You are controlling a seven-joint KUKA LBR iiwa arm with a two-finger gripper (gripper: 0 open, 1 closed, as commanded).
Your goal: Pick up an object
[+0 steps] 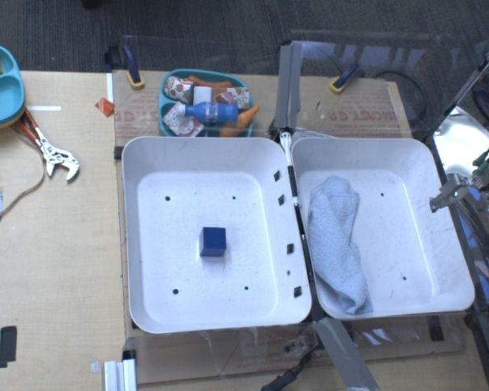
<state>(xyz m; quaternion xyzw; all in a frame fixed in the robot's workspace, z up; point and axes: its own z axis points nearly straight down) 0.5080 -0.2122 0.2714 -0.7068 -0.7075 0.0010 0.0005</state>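
The bench (pixel 49 283) carries two white bins side by side, and nothing has been picked up yet: both candidate things lie flat on bin floors, so the whole task is still ahead, by my reading. The right bin (pixel 416 243) holds a pale blue-grey towel (pixel 338 243), crumpled into a long heap along the bin's left wall, running from near the back toward the front corner. It looks soft and loose, with folds that would offer plenty to pinch, though a grab could lift just one fold and leave the rest dragging. The left bin (pixel 138 243) holds a small dark blue block (pixel 213 241), lying near the middle of the floor, well apart from every wall. It looks solid and square-edged, with open floor all round it, so I judge it the cleaner target. At the right bin's right rim a grey metal piece pokes in, which I take to be the gripper (pixel 450 192); it is well apart from the towel and farther from the block, and I cannot tell whether it is spread or closed. Behind the left bin sits a teal tub (pixel 169 88) of mixed odds, and a wrench (pixel 59 163) lies on the bench off to the left.
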